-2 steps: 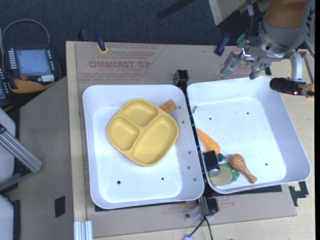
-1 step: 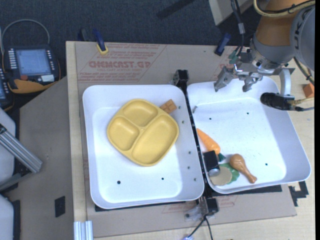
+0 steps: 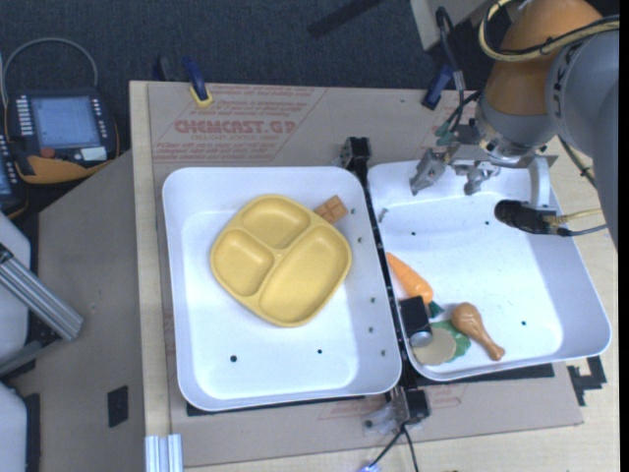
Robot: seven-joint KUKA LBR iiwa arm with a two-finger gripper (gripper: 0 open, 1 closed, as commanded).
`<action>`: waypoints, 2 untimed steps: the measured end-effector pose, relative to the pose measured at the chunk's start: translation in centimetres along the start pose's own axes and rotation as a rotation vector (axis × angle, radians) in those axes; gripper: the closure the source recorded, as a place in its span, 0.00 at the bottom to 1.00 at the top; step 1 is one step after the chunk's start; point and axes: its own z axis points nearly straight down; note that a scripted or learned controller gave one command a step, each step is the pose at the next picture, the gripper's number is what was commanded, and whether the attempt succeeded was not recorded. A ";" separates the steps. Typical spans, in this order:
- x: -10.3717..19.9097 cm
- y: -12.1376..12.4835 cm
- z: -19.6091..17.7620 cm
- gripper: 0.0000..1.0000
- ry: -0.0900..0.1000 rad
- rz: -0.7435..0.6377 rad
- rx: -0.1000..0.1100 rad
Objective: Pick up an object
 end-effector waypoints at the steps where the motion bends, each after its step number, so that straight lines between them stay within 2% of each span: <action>1: -0.6 0.3 4.6 0.00 0.000 0.000 0.002; 2: -0.6 0.4 3.1 1.00 -0.001 0.000 -0.006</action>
